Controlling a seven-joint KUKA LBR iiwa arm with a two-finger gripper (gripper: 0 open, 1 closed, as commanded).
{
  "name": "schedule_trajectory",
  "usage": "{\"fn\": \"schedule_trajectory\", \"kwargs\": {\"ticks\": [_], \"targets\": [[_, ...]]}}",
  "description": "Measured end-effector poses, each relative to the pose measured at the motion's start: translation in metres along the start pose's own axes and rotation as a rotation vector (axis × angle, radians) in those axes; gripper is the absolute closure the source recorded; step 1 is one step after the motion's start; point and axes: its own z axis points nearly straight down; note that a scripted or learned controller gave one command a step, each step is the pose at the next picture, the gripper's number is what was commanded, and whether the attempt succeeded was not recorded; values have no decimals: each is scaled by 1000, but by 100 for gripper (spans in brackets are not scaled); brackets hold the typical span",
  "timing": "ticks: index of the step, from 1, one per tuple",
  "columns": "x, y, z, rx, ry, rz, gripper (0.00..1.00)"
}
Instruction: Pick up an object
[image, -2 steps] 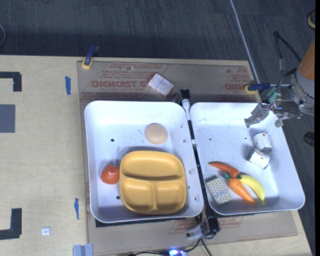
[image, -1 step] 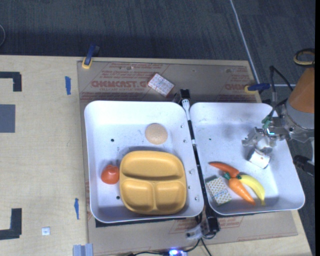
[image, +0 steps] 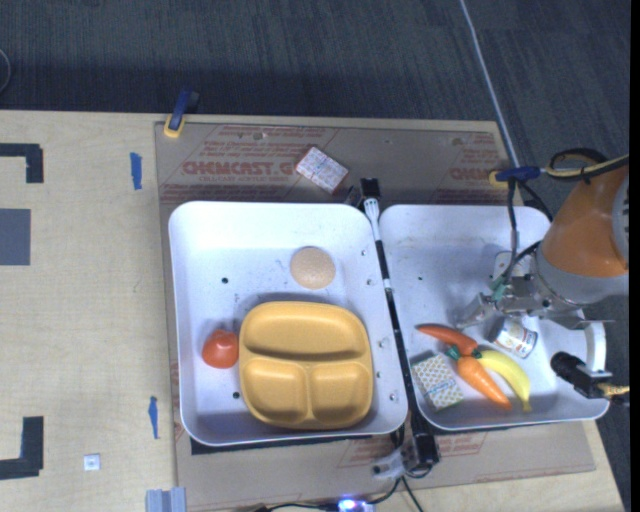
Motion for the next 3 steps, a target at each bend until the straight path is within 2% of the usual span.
{"fn": "schedule_trajectory", "kwargs": {"ticks": [1, 2, 3], "targets": [[0, 1, -11, -4, -1, 1, 100], [0, 1, -11, -4, -1, 1, 0], [-1, 2, -21, -7, -3, 1, 100]]}}
